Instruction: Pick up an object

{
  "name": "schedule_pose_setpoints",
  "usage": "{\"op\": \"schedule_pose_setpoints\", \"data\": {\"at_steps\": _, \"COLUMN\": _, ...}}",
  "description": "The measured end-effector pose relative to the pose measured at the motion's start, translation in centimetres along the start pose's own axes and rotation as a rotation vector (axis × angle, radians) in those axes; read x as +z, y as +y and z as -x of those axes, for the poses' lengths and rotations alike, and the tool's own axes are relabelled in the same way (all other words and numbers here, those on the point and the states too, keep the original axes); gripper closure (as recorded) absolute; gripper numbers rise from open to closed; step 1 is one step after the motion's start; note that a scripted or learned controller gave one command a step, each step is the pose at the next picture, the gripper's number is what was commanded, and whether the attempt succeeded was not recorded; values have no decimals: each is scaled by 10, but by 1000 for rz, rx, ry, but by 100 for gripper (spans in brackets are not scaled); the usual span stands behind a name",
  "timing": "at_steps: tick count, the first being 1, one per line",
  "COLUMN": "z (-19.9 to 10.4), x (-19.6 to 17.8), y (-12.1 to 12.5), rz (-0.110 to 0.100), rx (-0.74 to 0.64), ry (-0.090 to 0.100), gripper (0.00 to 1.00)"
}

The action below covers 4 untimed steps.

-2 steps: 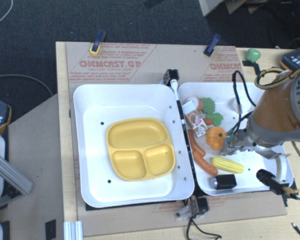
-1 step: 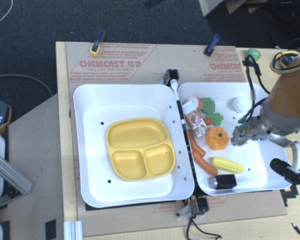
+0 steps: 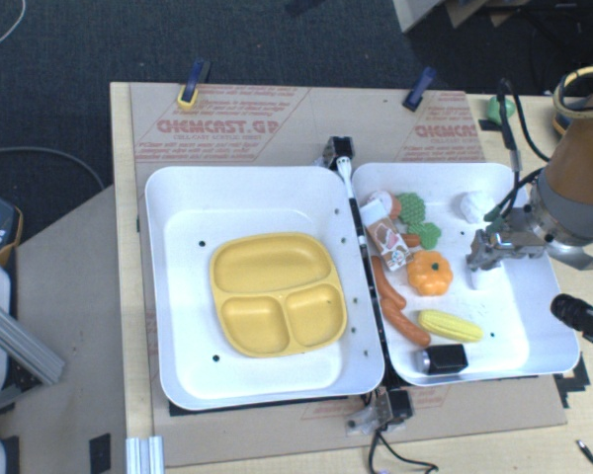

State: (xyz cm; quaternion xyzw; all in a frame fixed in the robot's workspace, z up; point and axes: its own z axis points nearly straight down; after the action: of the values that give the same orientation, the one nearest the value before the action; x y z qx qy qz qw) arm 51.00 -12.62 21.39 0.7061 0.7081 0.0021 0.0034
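Note:
My gripper (image 3: 482, 257) hangs over the right side of the right bin (image 3: 534, 349), with nothing seen between its fingers. Left of it in that bin lie an orange pumpkin-like toy (image 3: 430, 275), a yellow corn cob (image 3: 451, 326), a black block (image 3: 443, 358), two orange-red sausages (image 3: 395, 309), a green broccoli piece (image 3: 412, 208), a small wrapped packet (image 3: 387, 239) and a white lump (image 3: 471, 205) near the back. The pumpkin is about a hand's width left of the fingertips.
The left bin (image 3: 173, 265) holds a yellow three-compartment tray (image 3: 275, 292). Clamps sit at the seam between the bins, back (image 3: 338, 151) and front (image 3: 390, 403). The arm's grey and orange body (image 3: 578, 191) reaches in from the right.

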Motion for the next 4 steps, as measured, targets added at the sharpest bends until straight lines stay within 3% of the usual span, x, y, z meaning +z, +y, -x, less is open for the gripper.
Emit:
{"op": "schedule_pose_setpoints", "data": {"at_steps": 1, "z": 0, "x": -12, "y": 1, "rz": -4, "rx": 1, "ry": 0, "gripper": 100}}
{"op": "schedule_pose_setpoints", "data": {"at_steps": 4, "z": -152, "x": -21, "y": -26, "rz": -11, "rx": -3, "ry": 5, "gripper": 100}}
